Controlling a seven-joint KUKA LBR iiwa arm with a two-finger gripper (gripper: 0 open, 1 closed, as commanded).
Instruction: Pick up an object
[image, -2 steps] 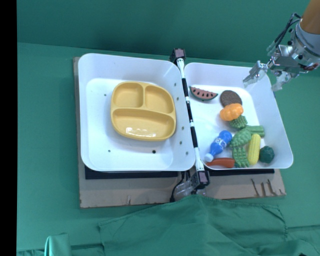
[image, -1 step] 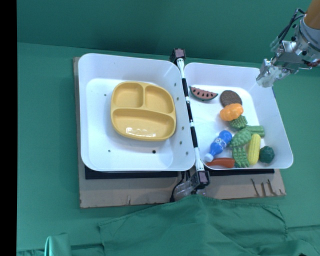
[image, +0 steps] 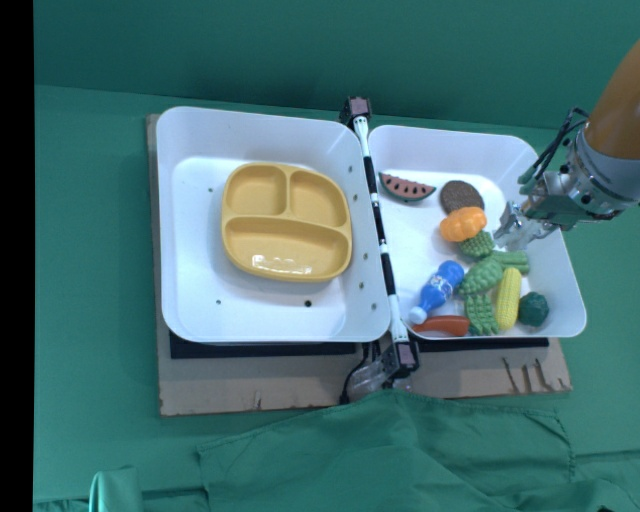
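We are looking at a crowd of small toy foods in the right bin (image: 545, 170), and our tool (image: 512, 228) is hovering low over its right side, just beside an orange pumpkin-like piece (image: 462, 223) and a green leafy piece (image: 477, 243). We cannot tell how the tool is set; nothing is showing as held.

We are judging these pieces to be hollow moulded plastic: light, stiff, smooth and a little slippery, not fragile. The orange piece is rounded, so we are expecting it to squirt out unless taken across its widest middle. The corn cob (image: 508, 297) and the blue bottle (image: 438, 288) are long and narrow, and gripping across the short width at mid-length looks safer. The flat watermelon slice (image: 406, 187) and brown disc (image: 461, 194) are lying low and offering little edge.

The left bin (image: 190, 300) is carrying a glossy yellow divided tray (image: 287, 220), on the green-clothed bench (image: 90, 250).
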